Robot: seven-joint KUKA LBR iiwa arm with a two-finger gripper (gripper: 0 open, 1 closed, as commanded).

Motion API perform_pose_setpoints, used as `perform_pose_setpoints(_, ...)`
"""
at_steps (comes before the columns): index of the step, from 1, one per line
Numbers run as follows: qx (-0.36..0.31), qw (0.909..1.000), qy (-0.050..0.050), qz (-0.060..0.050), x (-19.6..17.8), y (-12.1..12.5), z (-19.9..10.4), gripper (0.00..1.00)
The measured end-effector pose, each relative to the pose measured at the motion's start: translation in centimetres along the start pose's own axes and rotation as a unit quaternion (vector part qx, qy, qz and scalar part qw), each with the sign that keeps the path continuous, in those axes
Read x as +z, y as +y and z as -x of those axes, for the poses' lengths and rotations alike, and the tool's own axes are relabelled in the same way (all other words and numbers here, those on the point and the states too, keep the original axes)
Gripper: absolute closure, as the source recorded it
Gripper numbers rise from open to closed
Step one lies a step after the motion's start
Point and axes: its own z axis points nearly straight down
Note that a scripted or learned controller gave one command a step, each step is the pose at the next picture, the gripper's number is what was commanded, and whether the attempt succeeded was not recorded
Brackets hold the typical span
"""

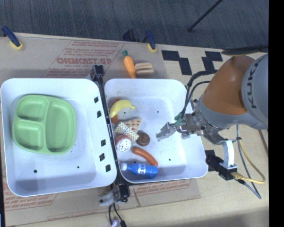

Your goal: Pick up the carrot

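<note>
The carrot (129, 65), orange with a small green top, lies on the cardboard just behind the right bin's back rim, outside both bins. It points toward the bin, and a tan bun-like piece (144, 69) sits right beside it. My gripper (163, 132) hangs low over the middle of the right bin (179, 91), well in front of the carrot and to its right. Nothing shows in the gripper. The arm's orange band and grey wrist cover the bin's right rim.
The right bin's left half holds a banana (120, 108), a patterned cracker (128, 126), a brown round piece (142, 138), a red sausage (144, 156) and a blue bottle (139, 170). A green divided plate (44, 123) lies in the left bin. Blue clamps stand at the bench's back edge.
</note>
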Motion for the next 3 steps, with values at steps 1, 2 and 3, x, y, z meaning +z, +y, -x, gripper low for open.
perform_pose_setpoints(1,-0.042,0.9991,-0.001,0.002,-9.0,-0.6,2.7,0.00)
perform_pose_setpoints(2,0.056,0.9984,0.000,0.000,0.4,-0.6,1.8,0.00)
perform_pose_setpoints(3,0.146,0.9893,0.000,0.001,10.0,1.5,-3.1,0.00)
